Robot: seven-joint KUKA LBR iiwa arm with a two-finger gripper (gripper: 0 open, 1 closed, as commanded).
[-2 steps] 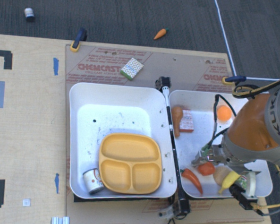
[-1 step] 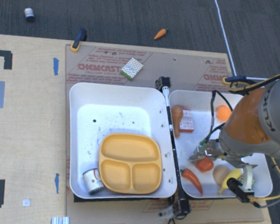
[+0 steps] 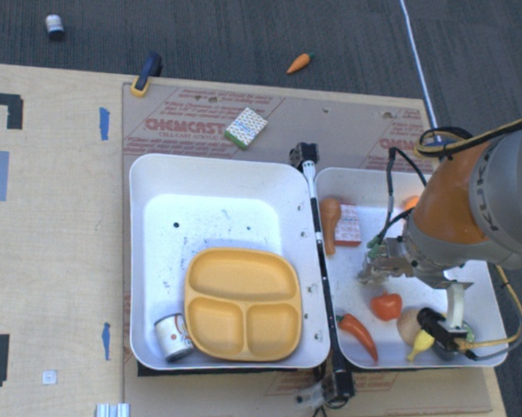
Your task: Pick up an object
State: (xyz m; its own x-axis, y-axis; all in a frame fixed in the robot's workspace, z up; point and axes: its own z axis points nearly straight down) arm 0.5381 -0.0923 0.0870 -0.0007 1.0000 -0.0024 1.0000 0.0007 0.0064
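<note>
Above right bin (image 3: 496,337), gripper (image 3: 378,265) near tomato (image 3: 386,305).

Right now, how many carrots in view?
2. One carrot lies in the right bin along its left wall, beside a pink packet. A small carrot lies on the dark floor beyond the bench. The arm covers part of that bin, so more may be hidden.

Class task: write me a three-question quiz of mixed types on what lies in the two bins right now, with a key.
1. True or false: the yellow divided plate lies in the left bin.
2. Which item lies nearest under the gripper? A. tomato B. small can C. green-and-white box
3. Fill in: the red chili pepper lies in the ____ bin.

Key: 1 true; 2 A; 3 right.
</note>
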